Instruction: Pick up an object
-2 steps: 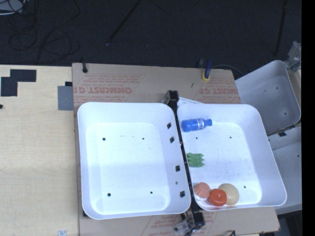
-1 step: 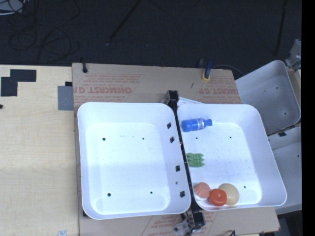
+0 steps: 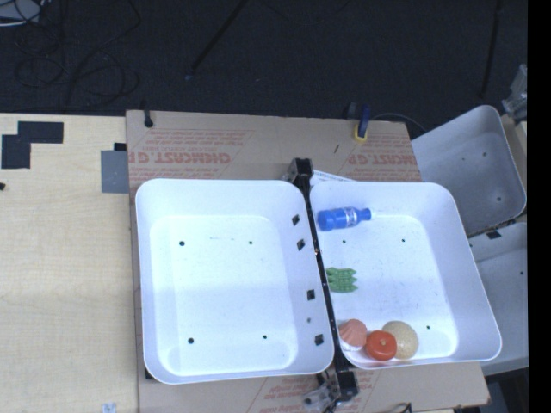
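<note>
Lying in the right bin (image 3: 448,231): blue bottle (image 3: 343,218), green pods (image 3: 341,280).

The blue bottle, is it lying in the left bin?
No, the blue bottle lies on its side near the far edge of the right bin, beside the divider between the two bins.

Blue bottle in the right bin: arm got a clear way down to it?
Probably yes. The blue plastic bottle lies alone near the far wall of the right white bin, with nothing on it or touching it; the green pea pod lies well apart.
</note>
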